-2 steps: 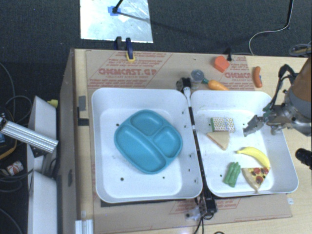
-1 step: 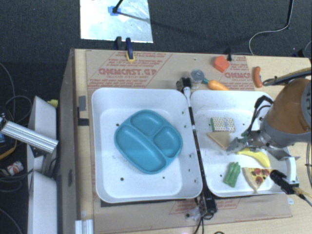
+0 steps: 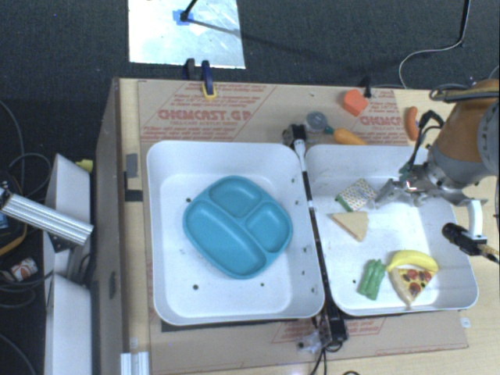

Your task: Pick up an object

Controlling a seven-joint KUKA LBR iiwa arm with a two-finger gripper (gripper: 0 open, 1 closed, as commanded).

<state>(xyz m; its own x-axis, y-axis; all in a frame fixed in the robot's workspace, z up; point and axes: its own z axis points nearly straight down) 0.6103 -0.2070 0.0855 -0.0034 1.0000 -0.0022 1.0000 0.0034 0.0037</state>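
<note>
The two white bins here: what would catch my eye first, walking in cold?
Likely the big blue divided plate, lying alone in the left bin. Next, the right bin with its scatter of toy food: a banana beside a pizza slice near the front, green pieces to their left, a pale wedge mid-bin. The grey and orange arm reaches in from the right, its gripper low over that bin.

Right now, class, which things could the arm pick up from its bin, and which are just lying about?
For the job: gripper, cheese wedge, banana, pizza slice, green pod, speckled sandwich.

Lying about: blue tray, carrot, orange block, sausage.
</note>
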